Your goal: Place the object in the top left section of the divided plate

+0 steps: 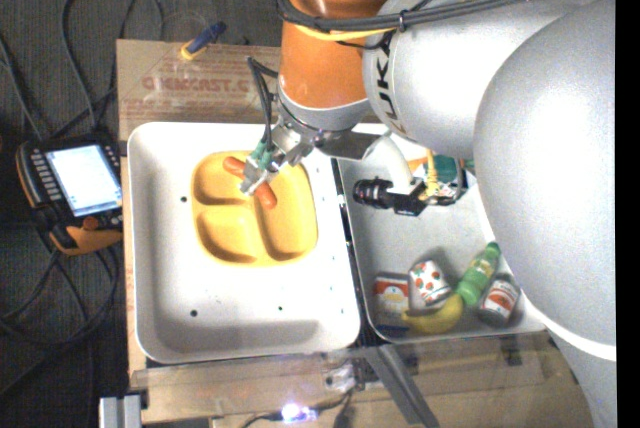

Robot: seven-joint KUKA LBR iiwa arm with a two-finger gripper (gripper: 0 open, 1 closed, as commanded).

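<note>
Yellow, and lying closest to the camera, a banana [440, 316] is curving along the near wall of the right bin [400, 246]. Two small cans [392, 294] [430, 281] are standing just behind it. A green bottle [480, 266] is leaning beside a third can [500, 298] at the banana's right end. Both bins are sitting side by side on the desk [240, 371], and their inner rims are touching.

Farther back, in the left bin [180, 296], the divided plate [225, 236] is resting near the bin's far right part, with its yellow compartments facing up. The fingers [250, 180] are reaching down over the plate's far half from the grey arm [520, 96], whose orange band [325, 26] is showing above the wrist. They are closing on the middle of the orange object [233, 163]. One end of it is sticking out to the left over the top left section. The other end is poking out on the right, over the ridge toward the large right compartment. I cannot tell whether the object is touching the plate or hanging just above it.

Beyond the bins, a brown cardboard sheet [190, 86] with faded red lettering is lying flat, and a small blue and yellow item [200, 39] is resting at its far edge. Off to the left, a handheld screen [75, 178] is glowing on the dark floor [60, 16] among loose cables.
</note>
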